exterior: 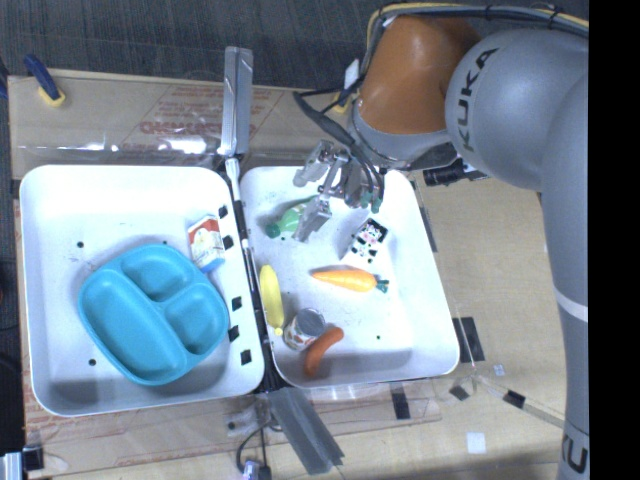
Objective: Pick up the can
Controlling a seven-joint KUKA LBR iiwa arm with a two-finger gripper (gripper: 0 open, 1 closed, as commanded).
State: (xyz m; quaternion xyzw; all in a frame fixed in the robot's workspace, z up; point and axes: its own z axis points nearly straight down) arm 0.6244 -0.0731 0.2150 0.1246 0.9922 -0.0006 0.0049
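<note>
Over the right bin's (425, 353) far end, our gripper (325, 203) above green object (287, 218), finger state we cannot tell, can (303, 326) near front, well apart.

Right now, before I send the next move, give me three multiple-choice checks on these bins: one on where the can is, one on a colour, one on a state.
1. Where does the small silver metal can lie?
A. In the left bin, on the tray
B. In the right white bin, near its front edge
C. On the bench outside both bins

2. What colour is the divided plastic tray in the left white bin?
A. Red
B. Yellow
C. Light blue

3. How does the two-finger gripper stand toward the can?
A. Apart from it, over the far end of the right bin
B. Lifting it above the left bin
C. Resting on it

Answers: 1 B, it sits between the yellow banana and the red sausage; 2 C, plainly blue; 3 A, the gripper is above the green object.
</note>
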